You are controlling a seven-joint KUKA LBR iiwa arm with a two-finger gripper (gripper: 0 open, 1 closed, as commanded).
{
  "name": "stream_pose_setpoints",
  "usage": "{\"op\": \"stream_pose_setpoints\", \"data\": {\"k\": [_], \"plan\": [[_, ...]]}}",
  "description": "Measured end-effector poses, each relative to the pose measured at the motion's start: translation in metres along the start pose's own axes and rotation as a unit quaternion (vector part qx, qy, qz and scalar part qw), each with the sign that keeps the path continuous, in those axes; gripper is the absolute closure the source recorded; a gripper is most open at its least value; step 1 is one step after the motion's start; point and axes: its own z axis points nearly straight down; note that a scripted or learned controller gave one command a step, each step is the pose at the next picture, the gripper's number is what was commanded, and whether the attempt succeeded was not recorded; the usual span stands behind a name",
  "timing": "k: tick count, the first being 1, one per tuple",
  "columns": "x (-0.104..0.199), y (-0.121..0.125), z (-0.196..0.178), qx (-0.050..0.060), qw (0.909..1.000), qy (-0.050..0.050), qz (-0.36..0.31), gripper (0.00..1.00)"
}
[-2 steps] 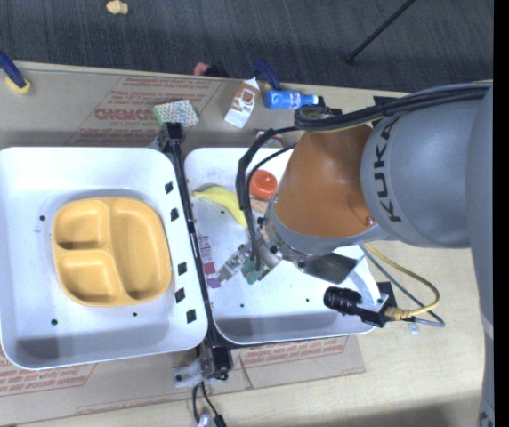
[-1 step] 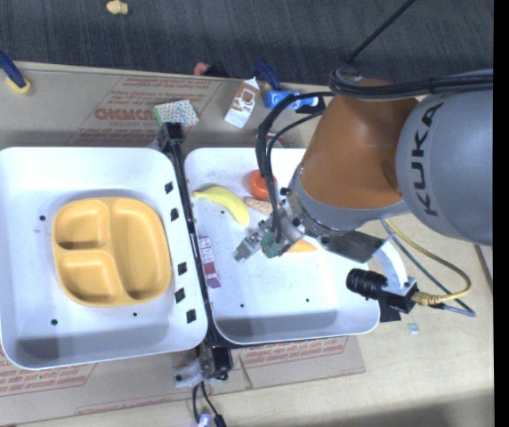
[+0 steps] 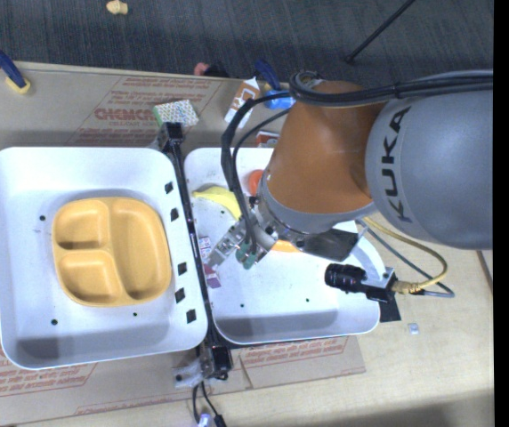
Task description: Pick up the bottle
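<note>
At the far left we saw a blue clamp (image 3: 10, 70) gripping the corner of the printed cardboard sheet (image 3: 103, 105) that lay under both bins. The left bin (image 3: 5, 238) held a yellow divided plate (image 3: 110, 248), lying flat near the bin's middle with three compartments facing up. Above this bin, on the cardboard, lay a small patterned pad (image 3: 176, 112), and beyond the bench edge a small yellow scrap (image 3: 117, 7) lay on the dark floor. A black divider strip (image 3: 186, 229) ran between the two bins, from the pad down to a clip at the near edge.

In the right bin (image 3: 290, 323) we noted a yellow, banana-like object (image 3: 219, 198) near the upper left corner, partly hidden by the arm, and an orange object (image 3: 255, 181) just beside it, also mostly hidden. The gripper (image 3: 239, 251) hung over the left half of this bin, its fingers (image 3: 226, 245) pointing down and to the left; we could not tell how far the jaws stood apart, nor whether anything lay between them. We could not identify the bottle with certainty; the arm (image 3: 352, 167), grey with its orange band, covered much of the right bin. Behind that bin's far rim, small blue and white items (image 3: 253, 89) stood on the cardboard.
</note>
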Motion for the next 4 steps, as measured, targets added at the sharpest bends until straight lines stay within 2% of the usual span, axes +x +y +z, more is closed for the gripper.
{"op": "stream_pose_setpoints", "data": {"k": [1,2,3,4], "plan": [[-0.012,-0.012,0.018,0.000,0.9998,0.000,0.021,1.00],[0.008,0.006,0.052,0.001,0.9932,0.001,-0.117,1.00],[-0.076,-0.068,0.064,0.000,0.9895,-0.001,-0.144,1.00],[-0.097,-0.086,0.080,0.000,0.9407,0.001,-0.339,1.00]]}}
